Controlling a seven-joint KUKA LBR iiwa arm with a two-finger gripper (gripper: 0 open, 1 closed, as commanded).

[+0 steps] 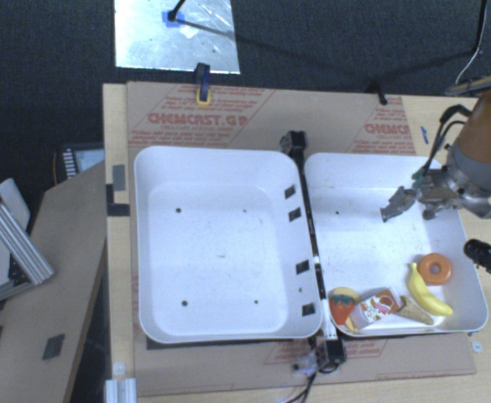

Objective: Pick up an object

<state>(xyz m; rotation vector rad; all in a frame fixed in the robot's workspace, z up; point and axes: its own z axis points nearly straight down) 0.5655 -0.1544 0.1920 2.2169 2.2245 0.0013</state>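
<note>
Worktop (pixel 119 250): pale wood bench w/ a printed brown cardboard sheet (pixel 228 116) under 2 shallow white plastic bins, side by side.
Left bin (pixel 144 225): white floor w/ a few small dark dots.
Right bin (pixel 354 175): holds all loose items, grouped in its near-right corner.
Items: curved yellow banana (pixel 425 292), upright-ish along the right side; orange ring-shaped toy (pixel 435 268) touching the banana's upper end; round orange-red fruit (pixel 342 303) at the near wall; white-and-red printed packet (pixel 375 307) between fruit and banana; tan wedge piece (pixel 415 311) just beside the packet.
Arm (pixel 488 141): grey w/ orange band, enters from the right, over the right bin's far-right part.
Pincer (pixel 409 202): above bare bin floor, well apart from the items; fingers spread, released, nothing between them.
</note>
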